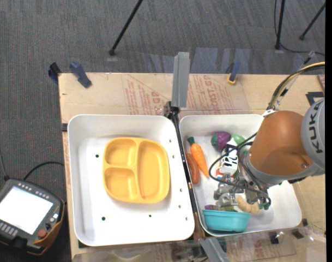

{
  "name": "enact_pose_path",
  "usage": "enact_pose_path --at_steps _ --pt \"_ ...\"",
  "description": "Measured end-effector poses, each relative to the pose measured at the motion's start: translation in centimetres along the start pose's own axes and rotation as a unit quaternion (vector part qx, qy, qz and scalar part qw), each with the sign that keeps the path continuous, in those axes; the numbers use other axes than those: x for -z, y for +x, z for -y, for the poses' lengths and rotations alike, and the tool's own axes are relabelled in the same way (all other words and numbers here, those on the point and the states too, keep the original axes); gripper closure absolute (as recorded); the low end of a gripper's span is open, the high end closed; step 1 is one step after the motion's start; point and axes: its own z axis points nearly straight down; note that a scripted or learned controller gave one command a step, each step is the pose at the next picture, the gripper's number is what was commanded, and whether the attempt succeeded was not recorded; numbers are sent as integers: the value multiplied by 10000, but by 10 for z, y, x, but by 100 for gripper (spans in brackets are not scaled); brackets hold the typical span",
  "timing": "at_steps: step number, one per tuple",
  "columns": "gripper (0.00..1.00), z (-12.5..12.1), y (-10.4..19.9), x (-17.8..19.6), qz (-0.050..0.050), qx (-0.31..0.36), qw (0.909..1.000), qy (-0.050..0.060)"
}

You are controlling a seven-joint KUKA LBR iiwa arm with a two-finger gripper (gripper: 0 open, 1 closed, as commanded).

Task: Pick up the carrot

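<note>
We see two white bins side by side on the bench. The left bin point(84, 201) holds a yellow divided plate point(137, 170). The right bin point(288, 206) holds the toys. The carrot point(198, 154) lies in the right bin near its left wall, orange with a green top pointing up-left, body slanting down-right. Just left of it, along the wall, we see a reddish-orange sausage-like piece point(193, 170); whether it touches the carrot we cannot tell.

The arm point(280, 146) comes in from the right, its orange band over the middle of the right bin. The gripper point(231, 192) hangs below it, low in the bin, right of and below the carrot, near but apart from it. Nothing orange sits at the gripper. How the gripper stands, wide or narrow, we cannot tell; cables and wrist clutter it.

Around the gripper: a purple vegetable point(221, 140) above, a teal bowl point(227, 220) just below at the bin's front edge, a pale curved piece point(247, 204) beside it.
</note>
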Motion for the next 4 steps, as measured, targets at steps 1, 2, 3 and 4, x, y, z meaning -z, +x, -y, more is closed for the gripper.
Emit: enact_pose_path --at_steps 1,2,3,4 --pt "100 89 15 103 36 -213 9998 29" --pt "100 113 6 285 62 -451 9990 29" --pt "100 114 0 97 -83 -1171 9931 -13" --pt "100 107 1 364 50 -536 9985 23"
